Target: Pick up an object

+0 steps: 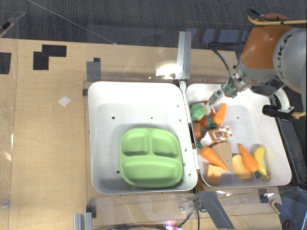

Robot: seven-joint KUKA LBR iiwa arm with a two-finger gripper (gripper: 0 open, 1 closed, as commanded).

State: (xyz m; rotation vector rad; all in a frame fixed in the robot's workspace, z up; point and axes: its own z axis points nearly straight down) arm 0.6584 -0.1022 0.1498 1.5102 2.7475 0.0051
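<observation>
My gripper [212, 101] reaches down and to the left into the right bin [273, 128], near its back left part. It hangs just above a green toy vegetable [197, 112] and a small upright carrot [220, 114]. I see nothing held in it. Further forward lie a white and orange toy [218, 134], a carrot [211, 155], a brown wedge [224, 152], a yellow block [214, 174], a yellow fruit [239, 167], another carrot [248, 159] and a banana [260, 161].
The left bin [103, 104] holds a green divided tray [151, 157] at its front. A metal post [184, 56] stands behind the wall between the bins. The arm's orange band [259, 44] hangs over the right bin's back edge.
</observation>
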